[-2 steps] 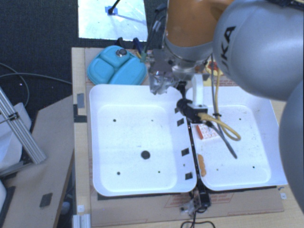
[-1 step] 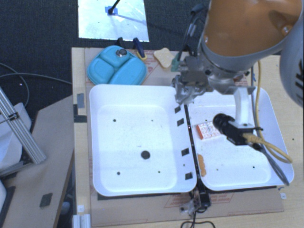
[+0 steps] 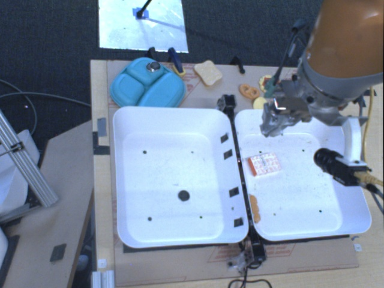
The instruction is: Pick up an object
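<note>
Lying in right bin (image 3: 312,212): red-white patterned packet (image 3: 264,164).

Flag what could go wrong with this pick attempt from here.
1. The gripper sits near the back of the right bin, beside rather than over the red-and-white checked block. A straight descent would probably miss it.
2. The orange piece lies close against that bin's left wall, which may obstruct a grasp.
3. The dark disc in the left bin looks small and flat, so it is likely hard to grip.
</note>
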Controlling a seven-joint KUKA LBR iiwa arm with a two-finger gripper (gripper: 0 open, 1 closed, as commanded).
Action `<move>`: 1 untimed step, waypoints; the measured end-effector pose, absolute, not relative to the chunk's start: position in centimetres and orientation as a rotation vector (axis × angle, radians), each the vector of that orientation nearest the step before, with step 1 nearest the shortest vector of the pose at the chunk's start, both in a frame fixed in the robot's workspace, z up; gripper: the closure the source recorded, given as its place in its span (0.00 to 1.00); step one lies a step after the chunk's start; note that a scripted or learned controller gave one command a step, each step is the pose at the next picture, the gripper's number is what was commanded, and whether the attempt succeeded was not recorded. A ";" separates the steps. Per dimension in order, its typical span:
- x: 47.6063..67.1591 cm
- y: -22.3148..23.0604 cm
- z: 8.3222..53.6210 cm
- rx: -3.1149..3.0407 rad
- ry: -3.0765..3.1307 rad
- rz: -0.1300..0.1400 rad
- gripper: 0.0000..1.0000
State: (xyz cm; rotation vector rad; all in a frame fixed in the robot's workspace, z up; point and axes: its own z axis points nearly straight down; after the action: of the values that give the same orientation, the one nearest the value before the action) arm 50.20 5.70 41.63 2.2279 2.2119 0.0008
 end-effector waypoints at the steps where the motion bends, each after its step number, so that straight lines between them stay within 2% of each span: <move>1: 48.6 3.6 39.4 2.223 2.219 0.001 1.00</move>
State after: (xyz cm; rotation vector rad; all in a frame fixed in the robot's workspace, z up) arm 48.64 3.62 39.37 2.2226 2.2189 0.0010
